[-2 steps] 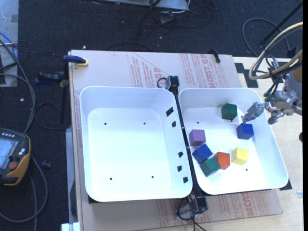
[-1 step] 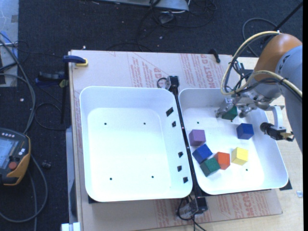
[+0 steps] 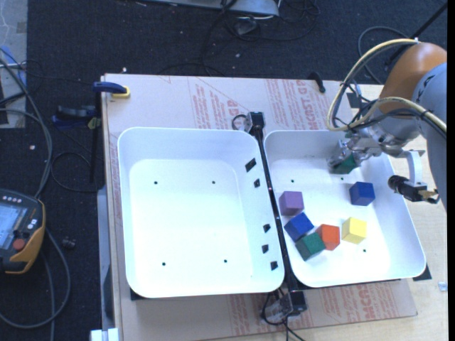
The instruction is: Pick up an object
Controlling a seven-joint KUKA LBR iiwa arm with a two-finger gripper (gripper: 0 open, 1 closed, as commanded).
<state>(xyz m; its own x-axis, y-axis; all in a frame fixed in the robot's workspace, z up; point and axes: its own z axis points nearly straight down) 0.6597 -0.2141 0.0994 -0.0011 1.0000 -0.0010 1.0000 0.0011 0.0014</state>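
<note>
- Green block (image 3: 345, 165): sits right under the tool (image 3: 348, 155), in the right bin (image 3: 409, 258).
- Tool grip: cannot tell.
- Lift straight up, clear of the blue cube (image 3: 362, 192).

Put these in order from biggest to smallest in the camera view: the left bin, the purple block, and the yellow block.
1. The left bin, by far the biggest.
2. and 3. The purple block and the yellow block look about the same size, so I would not rank one above the other.
</note>
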